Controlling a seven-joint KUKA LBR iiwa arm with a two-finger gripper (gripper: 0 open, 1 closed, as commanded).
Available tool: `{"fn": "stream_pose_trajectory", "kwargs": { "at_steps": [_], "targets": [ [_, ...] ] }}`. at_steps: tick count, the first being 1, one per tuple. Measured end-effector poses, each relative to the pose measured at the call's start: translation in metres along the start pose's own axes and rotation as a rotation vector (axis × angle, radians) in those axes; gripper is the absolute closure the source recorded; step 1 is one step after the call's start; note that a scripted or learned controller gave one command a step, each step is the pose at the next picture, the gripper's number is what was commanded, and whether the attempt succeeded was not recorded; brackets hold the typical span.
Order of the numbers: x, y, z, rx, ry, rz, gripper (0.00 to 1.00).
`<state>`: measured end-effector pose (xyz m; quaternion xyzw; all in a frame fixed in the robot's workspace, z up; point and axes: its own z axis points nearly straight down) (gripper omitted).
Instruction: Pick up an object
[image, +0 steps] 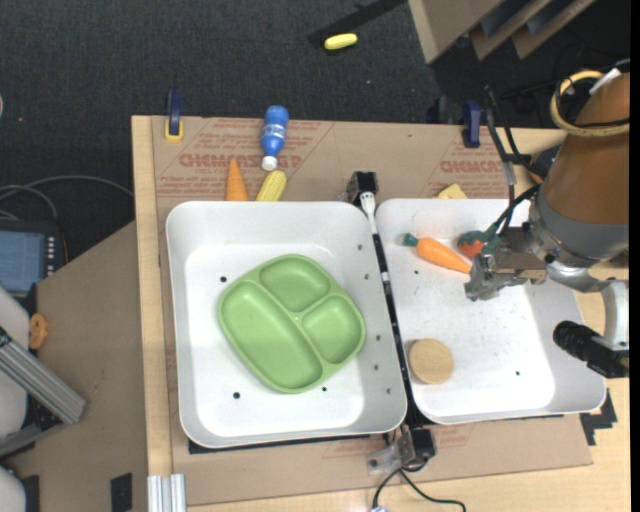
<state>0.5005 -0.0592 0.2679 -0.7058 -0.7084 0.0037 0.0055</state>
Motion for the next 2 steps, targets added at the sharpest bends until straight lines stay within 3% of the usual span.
{"fn": "stream_pose_trajectory", "kwargs": {
  "at_steps": [1,2],
  "targets": [
    [-0.019,-0.002,-0.087,-0.023,-0.005,0.004,1.0],
    [0.049,0.011,-0.037,-0.007,0.0,-0.003,1.0]
  ]
}}
